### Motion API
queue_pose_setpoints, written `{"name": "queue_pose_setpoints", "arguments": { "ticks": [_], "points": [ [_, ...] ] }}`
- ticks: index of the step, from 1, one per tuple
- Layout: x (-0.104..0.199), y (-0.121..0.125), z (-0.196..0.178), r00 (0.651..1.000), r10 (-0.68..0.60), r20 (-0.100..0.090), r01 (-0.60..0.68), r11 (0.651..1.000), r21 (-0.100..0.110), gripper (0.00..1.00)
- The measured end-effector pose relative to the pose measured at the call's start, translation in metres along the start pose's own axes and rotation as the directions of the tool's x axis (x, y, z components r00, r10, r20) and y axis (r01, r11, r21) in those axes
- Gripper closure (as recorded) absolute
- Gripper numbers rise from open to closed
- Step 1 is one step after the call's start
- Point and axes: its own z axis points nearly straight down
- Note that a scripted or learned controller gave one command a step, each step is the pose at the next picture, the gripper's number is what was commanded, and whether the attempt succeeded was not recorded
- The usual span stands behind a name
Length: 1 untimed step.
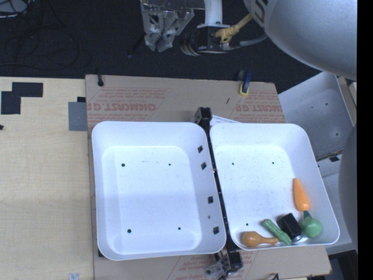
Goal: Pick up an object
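Tool raised behind the bins, nothing gripped

The left bin point(105, 156) held no objects; the tool point(165, 31) hung high beyond it, fingers seemingly closed on nothing. In the right bin point(256, 139) the orange carrot point(301, 195), apart from the cornered clutter, was judged the easiest target.
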Motion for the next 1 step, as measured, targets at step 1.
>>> {"name": "queue_pose_setpoints", "arguments": {
  "ticks": [1],
  "points": [
    [-0.012, 0.0001, -0.0003, 1.0, 0.009, 0.0, -0.009, 1.0, 0.001, 1.0]
  ]
}}
